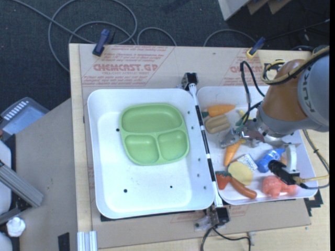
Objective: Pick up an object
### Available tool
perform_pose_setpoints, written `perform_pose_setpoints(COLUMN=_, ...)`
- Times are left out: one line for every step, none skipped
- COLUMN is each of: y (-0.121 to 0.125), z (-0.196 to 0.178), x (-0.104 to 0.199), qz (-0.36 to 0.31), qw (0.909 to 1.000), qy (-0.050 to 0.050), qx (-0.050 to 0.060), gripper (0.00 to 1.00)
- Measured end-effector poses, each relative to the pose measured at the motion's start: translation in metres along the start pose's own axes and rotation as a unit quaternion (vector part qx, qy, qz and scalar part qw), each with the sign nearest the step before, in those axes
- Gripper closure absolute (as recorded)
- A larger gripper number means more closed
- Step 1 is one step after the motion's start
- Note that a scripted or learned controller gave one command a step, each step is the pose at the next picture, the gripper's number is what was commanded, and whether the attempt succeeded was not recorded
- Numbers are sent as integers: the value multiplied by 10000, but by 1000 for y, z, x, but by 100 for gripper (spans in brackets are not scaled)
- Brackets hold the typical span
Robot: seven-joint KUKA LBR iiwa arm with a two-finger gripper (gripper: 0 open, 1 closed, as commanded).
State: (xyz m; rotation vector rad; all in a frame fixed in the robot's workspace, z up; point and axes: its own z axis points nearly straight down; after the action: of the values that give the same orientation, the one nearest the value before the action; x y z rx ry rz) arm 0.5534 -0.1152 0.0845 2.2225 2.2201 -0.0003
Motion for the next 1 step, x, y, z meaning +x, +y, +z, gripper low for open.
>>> perform_pose_setpoints(y=-15, z=0, x=22, qz=-4, qw=10000, qy=9, qx=16, gripper=0)
